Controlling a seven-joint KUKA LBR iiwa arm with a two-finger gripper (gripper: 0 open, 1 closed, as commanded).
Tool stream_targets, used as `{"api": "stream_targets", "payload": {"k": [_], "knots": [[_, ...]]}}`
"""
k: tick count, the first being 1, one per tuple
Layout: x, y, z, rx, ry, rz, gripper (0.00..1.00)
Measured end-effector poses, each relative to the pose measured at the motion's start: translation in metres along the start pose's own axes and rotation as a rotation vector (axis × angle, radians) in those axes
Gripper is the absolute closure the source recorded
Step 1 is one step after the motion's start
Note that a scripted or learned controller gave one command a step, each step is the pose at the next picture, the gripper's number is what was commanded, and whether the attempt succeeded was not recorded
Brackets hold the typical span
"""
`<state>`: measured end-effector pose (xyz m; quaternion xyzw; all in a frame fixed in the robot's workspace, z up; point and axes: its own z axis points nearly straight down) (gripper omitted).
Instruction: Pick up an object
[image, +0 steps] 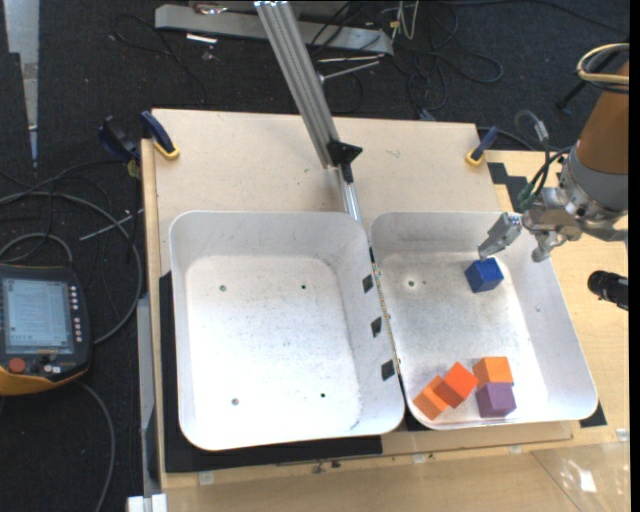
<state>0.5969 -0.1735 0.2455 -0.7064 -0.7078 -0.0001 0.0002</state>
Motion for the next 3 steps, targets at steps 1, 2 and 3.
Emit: {"api": "stream_targets", "payload": {"k": [1, 2, 3], "knots": [[-0.005, 0.034, 0.121, -0.004, -0.006, 0.000, 0.00], [-0.010, -0.056, 0.151, 0.004, 0.000, 0.006, 0.00], [-0.015, 0.053, 0.149, -0.008, -0.003, -0.003, 0.00]]}}
